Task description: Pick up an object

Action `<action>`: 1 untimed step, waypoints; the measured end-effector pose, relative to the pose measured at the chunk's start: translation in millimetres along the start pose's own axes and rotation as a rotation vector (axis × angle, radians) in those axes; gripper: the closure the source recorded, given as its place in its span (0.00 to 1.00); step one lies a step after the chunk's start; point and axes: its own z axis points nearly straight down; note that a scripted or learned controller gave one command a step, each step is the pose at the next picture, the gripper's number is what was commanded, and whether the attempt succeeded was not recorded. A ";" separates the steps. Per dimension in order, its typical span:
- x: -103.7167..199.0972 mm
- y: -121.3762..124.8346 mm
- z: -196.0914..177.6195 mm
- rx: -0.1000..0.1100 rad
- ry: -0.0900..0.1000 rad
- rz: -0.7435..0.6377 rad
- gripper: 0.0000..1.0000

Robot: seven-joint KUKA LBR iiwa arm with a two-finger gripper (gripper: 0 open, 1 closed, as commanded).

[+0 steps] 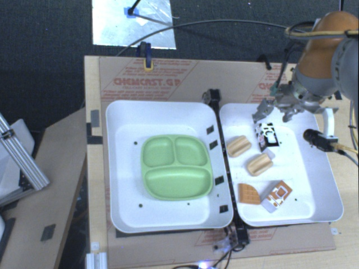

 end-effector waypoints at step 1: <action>0.3 3.0 -8.5 -0.013 -0.002 -0.002 0.00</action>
